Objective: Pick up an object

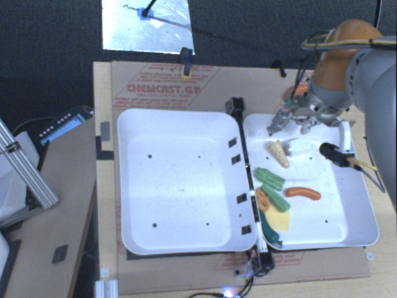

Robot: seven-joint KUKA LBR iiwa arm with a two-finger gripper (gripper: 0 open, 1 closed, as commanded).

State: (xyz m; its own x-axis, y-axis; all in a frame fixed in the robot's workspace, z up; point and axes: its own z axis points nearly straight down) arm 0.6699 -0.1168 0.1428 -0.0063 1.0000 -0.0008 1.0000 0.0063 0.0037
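Your hand [291, 124] hangs over the far end of the right shallow white bin [356, 228], fingers spread, nothing between them. Just on its near side lies a pale tan cone-shaped piece [280, 153]; green sticks [271, 185] and a red-orange sausage [303, 193] lie nearer.

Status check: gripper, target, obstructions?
Gripper over far end of right bin, nothing seen held. Nearest object: pale cone, just in front. Green pieces, red sausage farther off, not blocking.
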